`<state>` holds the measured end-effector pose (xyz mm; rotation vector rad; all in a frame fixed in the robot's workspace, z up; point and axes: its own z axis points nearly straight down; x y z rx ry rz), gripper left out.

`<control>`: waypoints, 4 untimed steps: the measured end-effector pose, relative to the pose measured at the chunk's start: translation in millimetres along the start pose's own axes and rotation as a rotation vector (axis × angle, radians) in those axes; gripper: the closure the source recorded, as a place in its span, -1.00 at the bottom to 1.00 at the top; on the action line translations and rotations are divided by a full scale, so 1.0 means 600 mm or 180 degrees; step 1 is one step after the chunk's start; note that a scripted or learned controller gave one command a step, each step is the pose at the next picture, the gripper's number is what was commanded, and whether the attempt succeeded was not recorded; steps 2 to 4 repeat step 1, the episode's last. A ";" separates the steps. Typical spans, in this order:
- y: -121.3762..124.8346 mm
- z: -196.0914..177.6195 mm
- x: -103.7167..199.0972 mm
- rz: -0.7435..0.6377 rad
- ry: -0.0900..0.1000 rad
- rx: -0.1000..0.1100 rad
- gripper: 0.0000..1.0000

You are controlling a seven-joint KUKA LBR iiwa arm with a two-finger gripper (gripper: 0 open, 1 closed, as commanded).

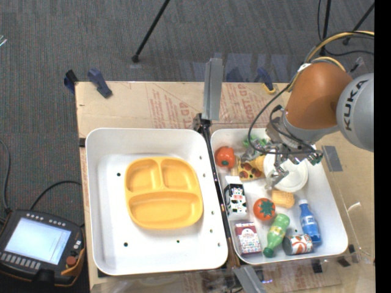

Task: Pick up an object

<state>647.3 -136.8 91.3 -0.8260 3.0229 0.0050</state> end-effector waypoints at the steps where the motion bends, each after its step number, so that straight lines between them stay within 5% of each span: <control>1: 0.000 -0.020 -0.005 0.0004 -0.0024 0.0007 1.00; 4: 0.000 -0.020 -0.005 0.0004 -0.0024 0.0007 1.00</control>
